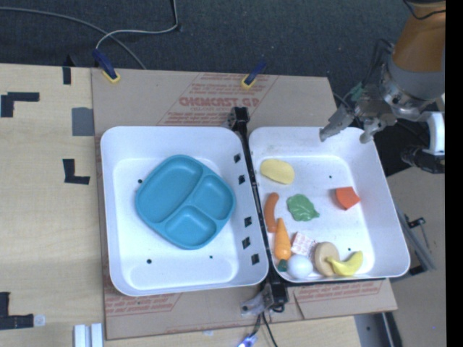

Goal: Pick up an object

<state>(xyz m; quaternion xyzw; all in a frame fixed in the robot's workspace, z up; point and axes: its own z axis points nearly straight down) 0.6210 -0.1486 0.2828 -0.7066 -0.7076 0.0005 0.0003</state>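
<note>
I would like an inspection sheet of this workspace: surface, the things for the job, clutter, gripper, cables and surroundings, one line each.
Surface: cardboard sheet on a wooden bench, bearing the left bin and right bin.
Job's things: in the right bin, yellow piece, green piece, orange block, sausage, carrot, banana, white egg.
Clutter: blue divided plate in the left bin.
Gripper: gripper open, over the right bin's far rim, holding nothing.
Cables: grey cable across the dark floor; thin wires at the near edge.
Surroundings: two clamps on the cardboard's far edge; black tape marks on the bench.
</note>
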